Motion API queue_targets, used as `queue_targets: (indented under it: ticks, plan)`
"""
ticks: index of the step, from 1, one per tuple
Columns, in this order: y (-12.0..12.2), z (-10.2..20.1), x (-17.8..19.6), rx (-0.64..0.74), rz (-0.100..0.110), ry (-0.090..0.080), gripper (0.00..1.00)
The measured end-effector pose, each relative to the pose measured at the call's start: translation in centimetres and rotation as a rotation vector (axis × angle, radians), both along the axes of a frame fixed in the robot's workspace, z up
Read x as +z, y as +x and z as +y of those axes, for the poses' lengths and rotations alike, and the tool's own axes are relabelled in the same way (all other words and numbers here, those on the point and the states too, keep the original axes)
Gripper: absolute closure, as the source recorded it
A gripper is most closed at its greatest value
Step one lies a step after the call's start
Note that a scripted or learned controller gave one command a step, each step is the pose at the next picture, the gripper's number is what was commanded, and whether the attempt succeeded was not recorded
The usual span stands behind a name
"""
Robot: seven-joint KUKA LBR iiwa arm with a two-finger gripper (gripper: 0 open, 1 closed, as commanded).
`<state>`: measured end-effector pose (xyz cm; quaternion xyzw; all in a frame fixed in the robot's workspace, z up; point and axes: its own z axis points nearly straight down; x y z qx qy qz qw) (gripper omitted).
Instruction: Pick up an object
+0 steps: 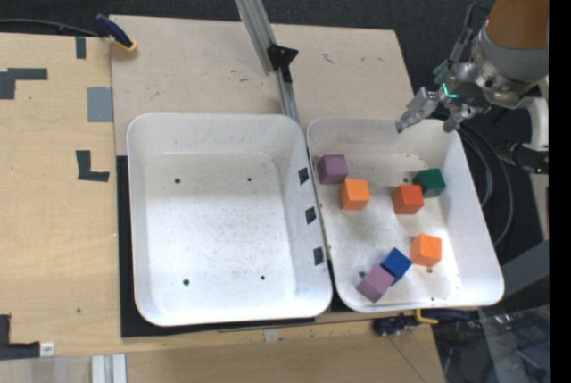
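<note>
The right bin [464, 194] holds several small blocks: a purple one [333, 167], an orange one [354, 193], a red-orange one [408, 198], a dark green one [430, 182], another orange one [426, 249], a blue one [395, 264] and a light purple one [375, 283]. My gripper [430, 113] hangs above the bin's far right corner, up and to the right of the blocks. Its fingers are spread and hold nothing.
The left bin [143, 194] lies beside the right one. A slanted metal rail [250, 2] runs down to the gap between the bins. Cables [500, 185] hang to the right of the right bin. A blue-yellow clamp [116, 33] rests at the bench's far left.
</note>
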<state>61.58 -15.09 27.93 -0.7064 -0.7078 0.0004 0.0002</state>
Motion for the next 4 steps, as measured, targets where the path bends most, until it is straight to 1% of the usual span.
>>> queue_targets:
  ticks: [1, 3, 4]
  plan:
    - [-0.4, 1.0, -5.6, -0.001, 0.006, 0.001, 0.0]
    - [-0.3, 2.0, -18.3, 0.0, 0.006, 0.0, 0.0]
    - [-0.2, 2.0, -16.9, 0.001, 0.002, 0.001, 1.0]
